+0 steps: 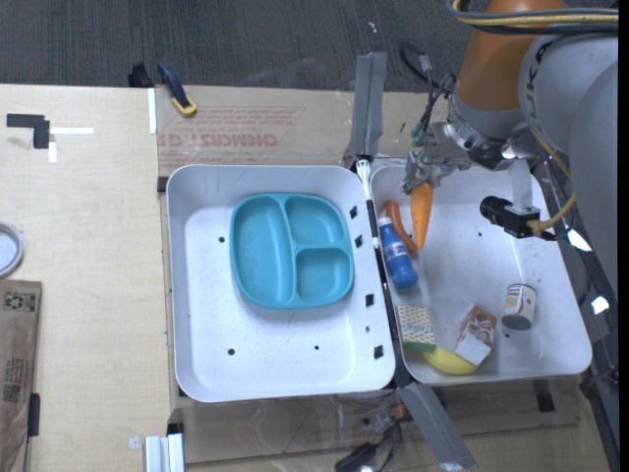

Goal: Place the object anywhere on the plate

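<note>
On the counter's left side sits the left bin [187, 293], and in its middle lies the blue plate [292, 250], a three-compartment dish with nothing on it. The right bin [550, 293] is just beside it, the two sharing a central rim. Along that bin's left wall lies a blue bottle [396, 256], and touching it on the right side is the carrot [421, 216], standing nearly upright with its thick end up and its tip down near the bottle. Toward the bin's near edge are a sponge [416, 324], a banana [448, 361] and a small carton [477, 334]; a small can [518, 306] stands nearer the right wall.

The tool [425, 173] hangs at the far left corner of the right bin, right over the carrot's thick end. The carrot appears to hang from it, so I judge the carrot gripped at its top, though the fingers are small and partly lost against the wrist cabling, so how wide they stand I cannot measure.

The step in hand looks like the carry. To do it well, the carrot should rise until its tip clears the bottle and the shared rim, then travel left, level and unhurried so the dangling load does not swing, and come low over the plate's large compartment before release.
</note>
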Controlling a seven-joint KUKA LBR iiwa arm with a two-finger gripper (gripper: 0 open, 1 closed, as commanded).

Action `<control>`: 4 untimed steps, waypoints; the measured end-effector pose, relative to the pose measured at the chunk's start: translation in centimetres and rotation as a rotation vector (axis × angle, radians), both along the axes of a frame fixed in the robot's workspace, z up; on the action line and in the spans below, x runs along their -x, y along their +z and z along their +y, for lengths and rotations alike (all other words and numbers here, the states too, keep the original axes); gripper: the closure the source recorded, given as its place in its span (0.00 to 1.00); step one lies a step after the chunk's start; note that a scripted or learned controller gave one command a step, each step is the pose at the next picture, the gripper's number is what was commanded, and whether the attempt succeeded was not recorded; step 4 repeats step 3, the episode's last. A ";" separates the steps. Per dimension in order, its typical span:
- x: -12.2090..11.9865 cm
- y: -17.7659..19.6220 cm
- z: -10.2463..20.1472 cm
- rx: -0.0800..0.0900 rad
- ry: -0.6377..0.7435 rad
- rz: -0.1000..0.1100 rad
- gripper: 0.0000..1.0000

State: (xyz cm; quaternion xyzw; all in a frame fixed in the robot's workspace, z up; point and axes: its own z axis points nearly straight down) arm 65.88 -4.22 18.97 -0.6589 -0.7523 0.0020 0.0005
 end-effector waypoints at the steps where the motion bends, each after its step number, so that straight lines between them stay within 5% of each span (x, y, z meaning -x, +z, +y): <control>1: 3.5 0.0 4.8 -0.002 0.213 0.000 1.00; 2: 3.5 -0.2 15.1 0.000 0.035 -0.001 1.00; 3: 3.5 -0.2 15.1 0.000 0.035 -0.001 0.00; 4: 3.5 -0.2 15.1 0.000 0.035 -0.001 0.00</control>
